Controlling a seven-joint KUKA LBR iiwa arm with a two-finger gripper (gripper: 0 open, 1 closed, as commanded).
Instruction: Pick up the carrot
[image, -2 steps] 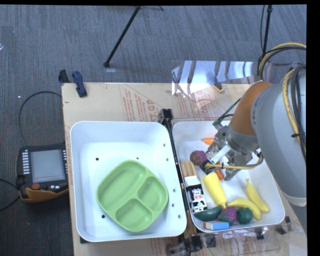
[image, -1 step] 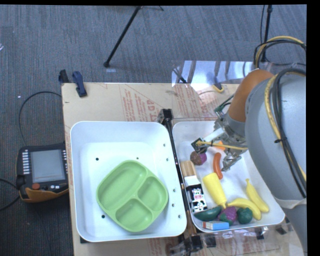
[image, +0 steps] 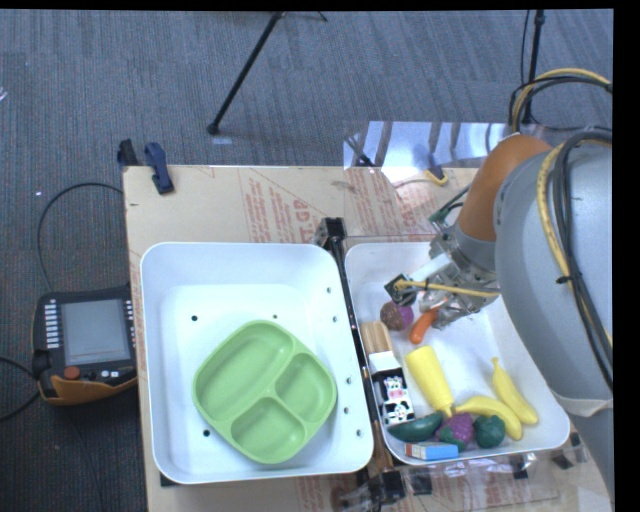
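Note:
The carrot (image: 423, 325) is a small orange piece lying tilted in the upper middle of the right bin (image: 520, 330), next to a dark red round vegetable (image: 397, 316). My gripper (image: 420, 297) hangs low over the bin's upper part, directly above and very close to the carrot's upper end. The grey arm and its orange band (image: 500, 190) reach in from the right and hide the bin's far right corner. Whether the carrot is touched cannot be made out.
Lower in the right bin lie a yellow cylinder (image: 430, 378), two bananas (image: 512, 393), a green cucumber (image: 415, 428), a purple item (image: 458, 428) and small boxes (image: 392, 390). The left bin (image: 170, 290) holds a green divided plate (image: 265, 390).

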